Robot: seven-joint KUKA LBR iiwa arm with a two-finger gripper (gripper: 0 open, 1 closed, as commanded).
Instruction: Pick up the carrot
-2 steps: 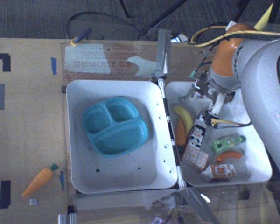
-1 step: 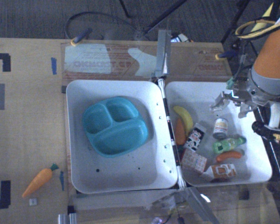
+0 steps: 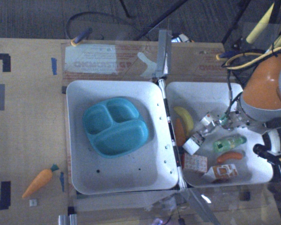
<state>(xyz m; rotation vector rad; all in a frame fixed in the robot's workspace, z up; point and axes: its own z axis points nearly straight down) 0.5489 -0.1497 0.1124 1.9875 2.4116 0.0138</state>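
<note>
The orange plastic carrot with a green top (image 3: 38,182) lies on the tabletop (image 3: 23,125) left of the left white bin (image 3: 75,139). My end effector (image 3: 194,142) hangs over the right bin; whether it's open I cannot tell.

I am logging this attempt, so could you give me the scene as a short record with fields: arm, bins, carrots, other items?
arm: gripper low over the right bin, jaws state unclear
left bin: blue divided plate
right bin: banana, orange carrot-like piece by the left wall, green bottle, sausage, small cartons
outside bins: toy carrot on the bench, left of the left bin
</note>
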